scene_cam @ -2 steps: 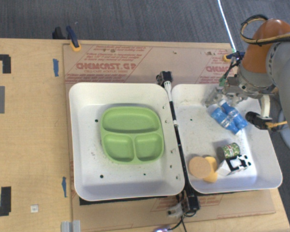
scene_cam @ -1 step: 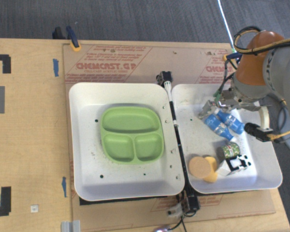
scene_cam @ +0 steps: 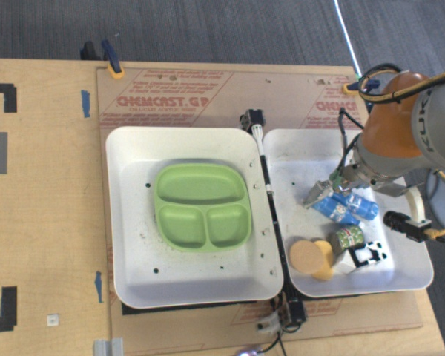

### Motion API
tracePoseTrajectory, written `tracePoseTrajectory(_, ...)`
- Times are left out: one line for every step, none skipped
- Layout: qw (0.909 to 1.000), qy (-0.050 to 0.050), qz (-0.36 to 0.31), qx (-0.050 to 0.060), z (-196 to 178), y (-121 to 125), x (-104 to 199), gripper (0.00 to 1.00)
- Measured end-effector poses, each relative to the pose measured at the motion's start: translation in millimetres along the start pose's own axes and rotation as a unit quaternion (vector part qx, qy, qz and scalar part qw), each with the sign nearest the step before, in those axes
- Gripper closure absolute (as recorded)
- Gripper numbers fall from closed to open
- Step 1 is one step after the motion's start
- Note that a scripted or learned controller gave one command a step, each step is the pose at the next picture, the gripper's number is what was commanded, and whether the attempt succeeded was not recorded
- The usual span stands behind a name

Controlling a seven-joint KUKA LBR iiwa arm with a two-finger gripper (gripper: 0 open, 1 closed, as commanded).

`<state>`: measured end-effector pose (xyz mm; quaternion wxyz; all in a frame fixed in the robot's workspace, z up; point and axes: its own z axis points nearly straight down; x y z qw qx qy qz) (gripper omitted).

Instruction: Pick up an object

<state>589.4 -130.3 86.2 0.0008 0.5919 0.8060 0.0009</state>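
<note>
Tan disc [scene_cam: 307,256], beside green can [scene_cam: 348,237]; blue packet [scene_cam: 345,206] under hand [scene_cam: 340,180], grip state indeterminable. Advice: descend centred on packet.

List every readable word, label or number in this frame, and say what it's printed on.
"CHEMCAST GP": red print on the brown protective sheet behind the left bin.
The same red print repeats behind the right bin, cut off by the arm.
Blue packet: print too small to read.
Small can: label blurred.
Black-and-white marker tag: a pattern, no text.
</note>
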Motion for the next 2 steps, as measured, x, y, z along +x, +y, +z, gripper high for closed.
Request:
tracePoseTrajectory(1.0,-0.002,0.0,-0.004,-11.5,2.2,-0.5,1.0)
tracePoseTrajectory(0.9929,0.0,0.119,0.001,-116.4,-27.4,57.5,1.0)
